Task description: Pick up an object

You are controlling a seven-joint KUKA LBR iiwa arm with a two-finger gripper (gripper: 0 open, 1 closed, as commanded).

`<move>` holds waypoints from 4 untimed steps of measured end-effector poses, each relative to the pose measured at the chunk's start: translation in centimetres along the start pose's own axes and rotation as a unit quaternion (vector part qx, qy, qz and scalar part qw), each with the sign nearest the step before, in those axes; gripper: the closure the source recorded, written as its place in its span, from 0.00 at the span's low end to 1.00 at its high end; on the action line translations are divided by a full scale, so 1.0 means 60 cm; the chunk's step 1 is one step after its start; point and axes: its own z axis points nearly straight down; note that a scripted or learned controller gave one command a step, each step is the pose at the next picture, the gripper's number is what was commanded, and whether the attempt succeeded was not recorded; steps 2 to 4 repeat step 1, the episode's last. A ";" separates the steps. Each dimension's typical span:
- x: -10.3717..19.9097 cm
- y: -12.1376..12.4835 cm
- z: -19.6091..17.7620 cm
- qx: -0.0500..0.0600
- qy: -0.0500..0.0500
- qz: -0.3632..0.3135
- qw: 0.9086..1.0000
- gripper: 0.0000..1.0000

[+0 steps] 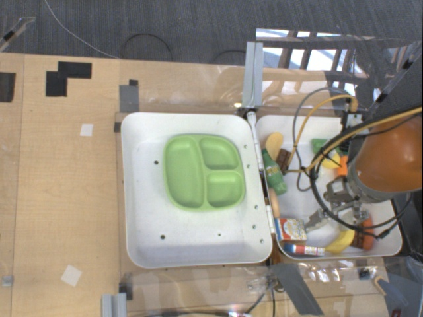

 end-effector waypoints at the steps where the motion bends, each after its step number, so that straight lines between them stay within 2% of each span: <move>1: -0.069 0.008 0.016 0.010 0.002 -0.005 1.000 0.00; 4: -0.069 0.008 0.016 0.010 0.002 -0.005 1.000 0.00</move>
